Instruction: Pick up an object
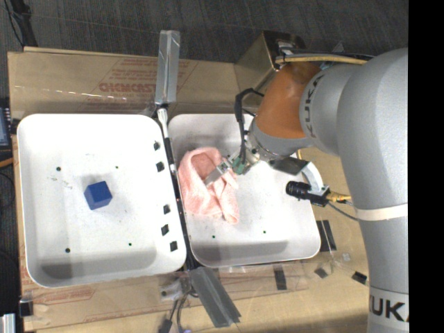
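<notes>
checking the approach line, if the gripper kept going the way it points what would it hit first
The gripper points down and toward the left bin, with its tip already at the pink cloth in the right bin. The cloth would be met first, though depth is hard to judge from above.

Both white bins (90,134) are being lit evenly and brightly from above, and their floors are being nearly washed out by glare. Soft grey shadows are being thrown along the near bin walls, left of and below the jaws. Fine detail is being lost to slight blur.
</notes>
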